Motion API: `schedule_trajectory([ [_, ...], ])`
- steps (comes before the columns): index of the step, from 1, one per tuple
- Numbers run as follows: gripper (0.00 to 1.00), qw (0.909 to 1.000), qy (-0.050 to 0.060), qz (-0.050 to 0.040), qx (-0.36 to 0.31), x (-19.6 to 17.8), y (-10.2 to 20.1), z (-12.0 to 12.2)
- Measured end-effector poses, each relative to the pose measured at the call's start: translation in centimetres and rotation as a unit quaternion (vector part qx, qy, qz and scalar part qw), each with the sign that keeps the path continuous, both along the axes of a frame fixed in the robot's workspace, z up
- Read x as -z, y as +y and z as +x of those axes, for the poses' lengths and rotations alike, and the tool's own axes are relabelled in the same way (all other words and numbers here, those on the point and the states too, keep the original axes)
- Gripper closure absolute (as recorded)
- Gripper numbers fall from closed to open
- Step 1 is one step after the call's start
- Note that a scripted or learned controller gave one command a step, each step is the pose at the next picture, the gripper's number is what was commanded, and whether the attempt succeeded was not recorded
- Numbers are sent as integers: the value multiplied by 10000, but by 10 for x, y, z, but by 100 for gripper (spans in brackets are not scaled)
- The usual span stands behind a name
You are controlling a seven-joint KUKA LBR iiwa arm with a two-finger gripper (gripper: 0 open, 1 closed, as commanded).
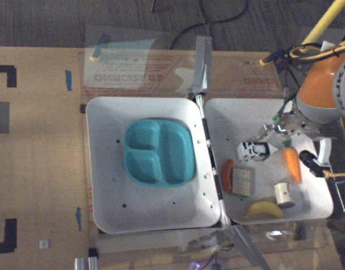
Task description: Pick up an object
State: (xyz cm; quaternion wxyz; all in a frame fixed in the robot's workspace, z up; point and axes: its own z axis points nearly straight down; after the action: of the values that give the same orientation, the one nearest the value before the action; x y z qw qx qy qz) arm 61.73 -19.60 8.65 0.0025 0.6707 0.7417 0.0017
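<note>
Orange carrot [291,165], banana [263,210] and a black-and-white cow toy [255,150] lie loose in the right bin [313,206], within our arm's reach. The end effector [272,129] hovers beside the cow toy; we cannot tell its state.

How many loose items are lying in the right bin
6: a black-and-white object under the tool, a carrot to its right, a red piece, a checkered block, a small white cup, and a banana near the front. The arm may hide more.

The brown tabletop [37,167] carries two white bins side by side. The left bin [105,196] sits mid-tabletop. The right bin [318,204] lies toward the right edge.
</note>
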Motion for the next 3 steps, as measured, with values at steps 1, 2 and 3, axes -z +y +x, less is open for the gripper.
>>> schedule_trajectory([
  [1,0,10000,-22,48,1,-2,-20,-50],
  [2,0,9999,-38,46,89,-3,-19,-83],
  [3,0,10000,-48,42,37,-3,-20,-126],
])
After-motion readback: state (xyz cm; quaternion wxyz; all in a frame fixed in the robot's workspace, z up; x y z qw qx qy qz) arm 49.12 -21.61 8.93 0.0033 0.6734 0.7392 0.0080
